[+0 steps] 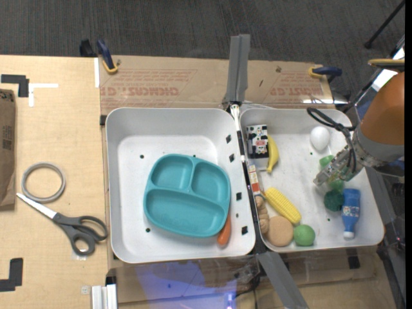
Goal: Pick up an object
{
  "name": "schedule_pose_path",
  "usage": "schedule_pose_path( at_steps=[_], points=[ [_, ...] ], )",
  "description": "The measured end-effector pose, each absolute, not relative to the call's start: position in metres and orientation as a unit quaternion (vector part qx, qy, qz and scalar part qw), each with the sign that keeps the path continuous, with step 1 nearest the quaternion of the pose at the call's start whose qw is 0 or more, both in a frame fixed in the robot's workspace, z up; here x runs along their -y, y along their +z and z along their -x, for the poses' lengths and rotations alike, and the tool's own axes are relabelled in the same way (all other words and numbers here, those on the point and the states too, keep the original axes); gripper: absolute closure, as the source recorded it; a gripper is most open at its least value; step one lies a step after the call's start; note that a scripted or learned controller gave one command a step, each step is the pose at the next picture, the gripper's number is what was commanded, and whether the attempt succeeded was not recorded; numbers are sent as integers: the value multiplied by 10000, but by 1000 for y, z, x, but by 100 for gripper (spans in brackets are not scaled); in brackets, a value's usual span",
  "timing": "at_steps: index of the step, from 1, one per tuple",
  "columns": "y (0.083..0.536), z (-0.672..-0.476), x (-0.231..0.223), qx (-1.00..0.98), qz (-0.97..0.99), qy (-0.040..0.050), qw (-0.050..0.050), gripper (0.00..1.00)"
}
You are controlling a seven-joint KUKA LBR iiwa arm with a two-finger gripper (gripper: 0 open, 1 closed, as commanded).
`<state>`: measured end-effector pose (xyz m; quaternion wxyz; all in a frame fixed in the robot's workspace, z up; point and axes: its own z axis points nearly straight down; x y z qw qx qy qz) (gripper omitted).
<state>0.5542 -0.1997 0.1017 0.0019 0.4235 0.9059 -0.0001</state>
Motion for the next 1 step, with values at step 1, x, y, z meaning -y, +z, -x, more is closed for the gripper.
schedule_pose_path(
  at_steps=[1],
  points=[
    [200, -554, 168, -8751, -4839, -3, 9, 100]
  ],
)
